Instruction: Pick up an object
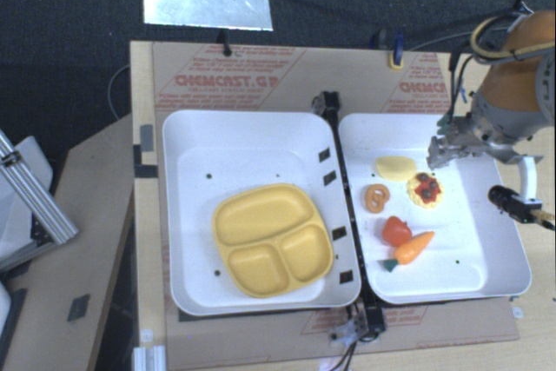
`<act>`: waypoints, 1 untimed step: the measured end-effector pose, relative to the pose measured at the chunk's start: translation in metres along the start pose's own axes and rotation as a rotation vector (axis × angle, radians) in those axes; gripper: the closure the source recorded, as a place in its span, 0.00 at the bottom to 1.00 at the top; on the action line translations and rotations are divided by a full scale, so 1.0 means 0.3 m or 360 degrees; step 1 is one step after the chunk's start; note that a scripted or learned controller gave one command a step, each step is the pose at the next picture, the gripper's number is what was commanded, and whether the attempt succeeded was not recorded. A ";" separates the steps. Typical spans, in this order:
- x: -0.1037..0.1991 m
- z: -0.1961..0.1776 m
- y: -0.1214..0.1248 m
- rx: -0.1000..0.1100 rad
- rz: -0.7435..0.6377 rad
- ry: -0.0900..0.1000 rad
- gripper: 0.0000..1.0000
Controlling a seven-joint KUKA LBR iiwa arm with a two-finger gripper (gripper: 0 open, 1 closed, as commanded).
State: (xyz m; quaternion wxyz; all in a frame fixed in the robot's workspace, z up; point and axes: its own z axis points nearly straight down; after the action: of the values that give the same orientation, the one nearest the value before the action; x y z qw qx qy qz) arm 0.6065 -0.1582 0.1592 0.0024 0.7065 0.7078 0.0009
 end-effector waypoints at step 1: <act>-0.025 -0.209 0.001 -0.0006 0.0001 -0.0001 1.00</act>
State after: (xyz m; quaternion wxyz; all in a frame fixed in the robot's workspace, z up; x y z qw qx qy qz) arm 0.6066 -0.1656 0.2219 0.0039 0.7066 0.7076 0.0020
